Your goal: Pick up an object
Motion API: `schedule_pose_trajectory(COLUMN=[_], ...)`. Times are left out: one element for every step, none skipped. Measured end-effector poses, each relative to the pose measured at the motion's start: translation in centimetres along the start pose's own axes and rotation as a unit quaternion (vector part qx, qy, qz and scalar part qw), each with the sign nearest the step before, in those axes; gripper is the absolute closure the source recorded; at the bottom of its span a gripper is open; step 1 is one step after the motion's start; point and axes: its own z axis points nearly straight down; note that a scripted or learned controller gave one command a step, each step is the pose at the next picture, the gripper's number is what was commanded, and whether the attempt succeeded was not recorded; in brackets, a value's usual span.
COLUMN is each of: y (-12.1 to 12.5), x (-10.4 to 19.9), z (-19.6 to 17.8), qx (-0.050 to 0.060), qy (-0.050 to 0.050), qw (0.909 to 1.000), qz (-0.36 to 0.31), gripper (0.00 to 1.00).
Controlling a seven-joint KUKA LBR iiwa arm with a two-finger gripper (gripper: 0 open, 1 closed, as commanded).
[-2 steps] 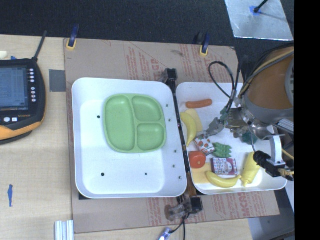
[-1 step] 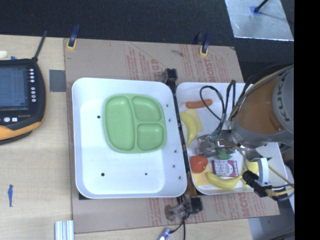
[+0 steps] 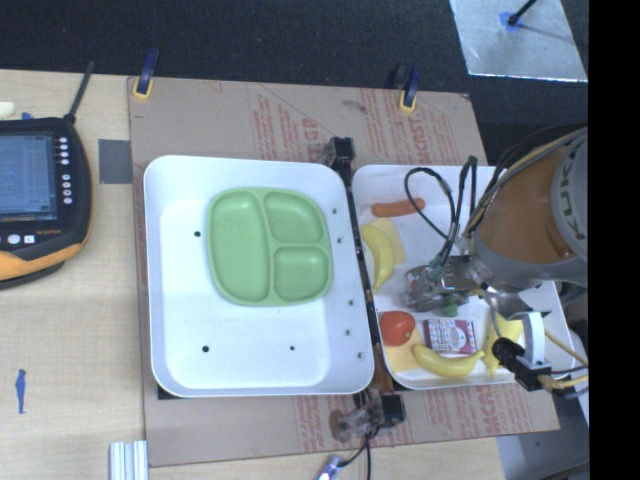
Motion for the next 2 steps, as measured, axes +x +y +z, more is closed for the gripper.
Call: schedule_pose_trajectory(y=[4.3, 9.6], x=[5.7, 12.1], z=[-8.7, -8.7], qx=[0.003, 0.003], qy=[0.004, 0.005], qw=[1.0, 1.0], qz=[0.002, 0.001], gripper=[1.0, 1.0])
